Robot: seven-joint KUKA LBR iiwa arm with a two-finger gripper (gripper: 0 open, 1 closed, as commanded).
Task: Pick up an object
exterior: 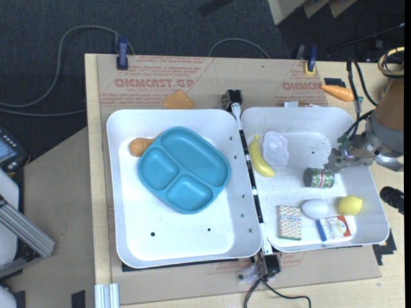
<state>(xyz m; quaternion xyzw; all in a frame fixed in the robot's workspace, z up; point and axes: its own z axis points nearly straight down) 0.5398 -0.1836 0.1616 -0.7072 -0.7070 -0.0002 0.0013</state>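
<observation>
Green and lying on its side, the small can (319, 178) rests in the right bin (366, 233), just left of and below the gripper (339, 160), which hangs near its right end; whether they touch, or how the gripper is set, I cannot tell. Below the can lie a white egg (314, 208) and a lemon (350, 205); a banana (260, 159) lies well to its left.

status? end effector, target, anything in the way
End effector low in right bin, at the can; grip unconfirmed. Can lies on its side. Egg and lemon close below it.
</observation>
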